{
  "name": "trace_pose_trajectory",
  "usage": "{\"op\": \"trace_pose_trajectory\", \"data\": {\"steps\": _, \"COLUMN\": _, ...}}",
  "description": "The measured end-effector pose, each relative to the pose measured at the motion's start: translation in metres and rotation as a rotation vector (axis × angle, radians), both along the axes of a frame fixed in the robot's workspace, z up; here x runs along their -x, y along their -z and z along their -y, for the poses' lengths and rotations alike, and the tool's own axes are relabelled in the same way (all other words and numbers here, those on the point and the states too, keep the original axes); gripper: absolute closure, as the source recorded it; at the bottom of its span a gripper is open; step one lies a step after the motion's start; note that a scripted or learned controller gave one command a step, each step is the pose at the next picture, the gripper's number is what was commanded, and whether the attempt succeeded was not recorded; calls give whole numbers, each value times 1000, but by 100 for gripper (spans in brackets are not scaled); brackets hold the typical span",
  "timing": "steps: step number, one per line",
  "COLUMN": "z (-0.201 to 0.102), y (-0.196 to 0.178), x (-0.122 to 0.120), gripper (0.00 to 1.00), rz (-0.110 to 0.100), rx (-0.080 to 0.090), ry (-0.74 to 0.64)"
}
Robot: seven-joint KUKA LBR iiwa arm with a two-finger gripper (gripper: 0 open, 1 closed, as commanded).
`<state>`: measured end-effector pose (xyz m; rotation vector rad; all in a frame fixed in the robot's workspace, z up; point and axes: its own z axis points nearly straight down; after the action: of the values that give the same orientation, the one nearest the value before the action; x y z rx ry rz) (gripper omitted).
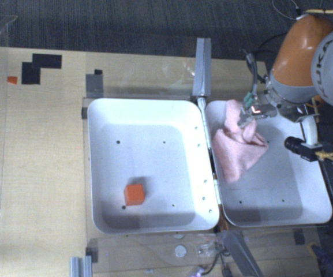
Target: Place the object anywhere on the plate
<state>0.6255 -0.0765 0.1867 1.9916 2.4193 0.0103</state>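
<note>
Pink cloth (235, 149) hung pinched between the gripper (251, 115) fingers, draping below them over the right bin (305, 212); placing was not yet done.

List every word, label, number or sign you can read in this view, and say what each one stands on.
None: no legible text anywhere.
Black blocky shapes on the bench are plain patches, no letters.
The small orange marker beside them carries no writing.
The orange cube in the left bin, the pink cloth in the right bin and the gripper show no labels.
</note>
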Motion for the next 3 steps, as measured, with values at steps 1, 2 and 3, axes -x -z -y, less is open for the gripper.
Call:
{"op": "trace_pose_trajectory", "data": {"steps": 1, "z": -1, "y": -40, "x": -3, "gripper": 100, "rz": -1, "rx": 1, "ry": -6}}
{"op": "trace_pose_trajectory", "data": {"steps": 2, "z": -47, "y": -36, "x": -14, "gripper": 100, "rz": -1, "rx": 4, "ry": -409}}
{"op": "trace_pose_trajectory", "data": {"steps": 3, "z": -95, "y": -48, "x": -17, "gripper": 100, "rz": 2, "rx": 8, "ry": -810}}
